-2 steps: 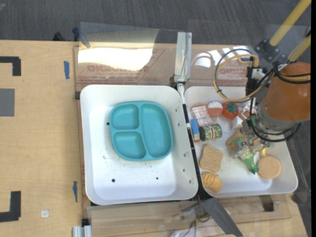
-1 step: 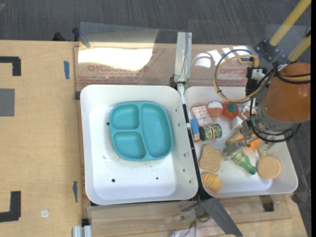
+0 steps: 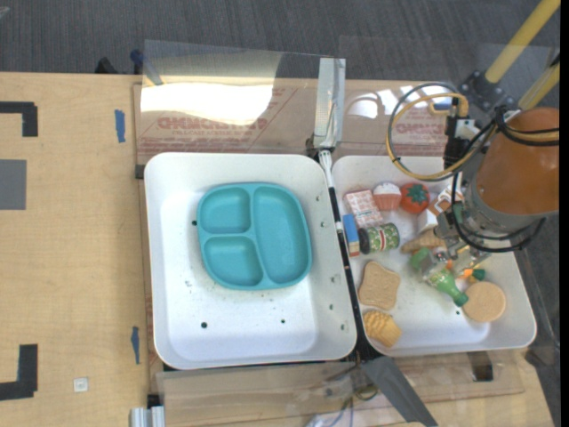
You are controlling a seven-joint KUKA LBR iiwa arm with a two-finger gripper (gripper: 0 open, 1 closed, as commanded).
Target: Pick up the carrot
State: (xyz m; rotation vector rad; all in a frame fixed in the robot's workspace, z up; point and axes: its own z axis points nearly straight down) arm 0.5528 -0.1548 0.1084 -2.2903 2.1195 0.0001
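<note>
One arm reaches down over right bin.

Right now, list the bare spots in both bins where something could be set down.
Left bin: bare floor all around the teal divided plate, widest along the near edge and left side. The plate's three compartments are bare too. Right bin: crowded with toy food beneath the gripper; one small patch between the bread slice and the round cookie.

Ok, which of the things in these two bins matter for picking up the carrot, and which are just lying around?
For the job: carrot, seemingly the small orange piece; gripper beside it.
Lying about: teal plate, bread slice, can, tomato, round biscuit.
</note>
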